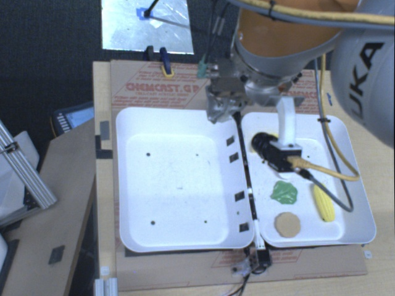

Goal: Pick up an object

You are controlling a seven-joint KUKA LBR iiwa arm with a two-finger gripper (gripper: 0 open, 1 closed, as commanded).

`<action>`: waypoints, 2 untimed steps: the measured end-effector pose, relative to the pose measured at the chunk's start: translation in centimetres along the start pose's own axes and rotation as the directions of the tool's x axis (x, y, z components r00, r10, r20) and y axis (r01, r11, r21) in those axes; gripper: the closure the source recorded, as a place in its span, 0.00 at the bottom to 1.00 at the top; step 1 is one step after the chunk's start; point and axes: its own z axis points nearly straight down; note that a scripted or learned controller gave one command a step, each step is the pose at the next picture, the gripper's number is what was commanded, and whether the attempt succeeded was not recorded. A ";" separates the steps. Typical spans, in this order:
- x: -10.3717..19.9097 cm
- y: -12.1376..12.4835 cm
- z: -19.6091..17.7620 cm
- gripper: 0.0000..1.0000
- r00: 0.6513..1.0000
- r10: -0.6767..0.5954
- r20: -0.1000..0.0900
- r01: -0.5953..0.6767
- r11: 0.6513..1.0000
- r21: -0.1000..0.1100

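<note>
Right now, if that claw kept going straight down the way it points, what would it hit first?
Probably the ridge where the two white bins meet, at its far end: the gripper hangs about over it. Depth is unclear from this slant, so it could land just inside the left bin.

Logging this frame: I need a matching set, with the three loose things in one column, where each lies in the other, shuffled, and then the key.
Things:
1. green lump
2. tan disc
3. yellow piece

Places:
A. closest to the front rim of the right bin
B. closest to that bin's outer wall, on the view's right
C. just behind the disc, toward the bin's middle

Pairs: 1-C; 2-A; 3-B
</note>
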 end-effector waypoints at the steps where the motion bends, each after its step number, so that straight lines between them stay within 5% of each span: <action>1: 5.5 7.9 -6.5 1.00 1.000 0.006 0.004 -0.006 1.000 0.001; 2: 5.5 13.8 -9.4 1.00 1.000 0.011 0.007 -0.011 1.000 0.005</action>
